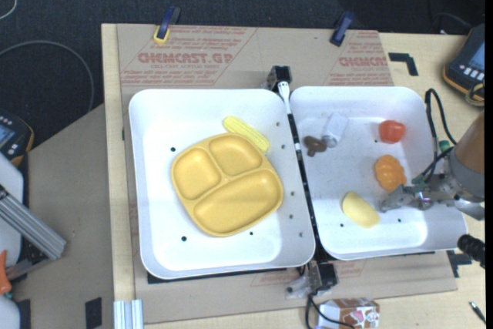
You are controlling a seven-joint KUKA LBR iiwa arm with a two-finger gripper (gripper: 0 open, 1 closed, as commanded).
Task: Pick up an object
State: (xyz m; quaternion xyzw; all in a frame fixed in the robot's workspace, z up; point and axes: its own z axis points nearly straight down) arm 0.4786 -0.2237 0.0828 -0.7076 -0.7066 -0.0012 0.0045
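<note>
Camera view: looks down on two shallow white bins side by side.
Left bin [146, 189]: a yellow plastic tray with three parts [226, 182] lies in the middle. A small yellow toy corn cob [246, 132] rests against its top edge.
Right bin [347, 243]: small things lie spread apart, so each looks easy to reach. There is a red round toy [391, 131], an orange round toy [389, 171], a pale yellow lemon-shaped toy [360, 209], a small brown lump [313, 143] and a little clear piece [335, 127].
Gripper [393, 201]: it sits low in the right bin, between the orange toy and the lemon toy, just beside both.
Jaws: I cannot tell if they are apart or together. Nothing shows between them.
</note>
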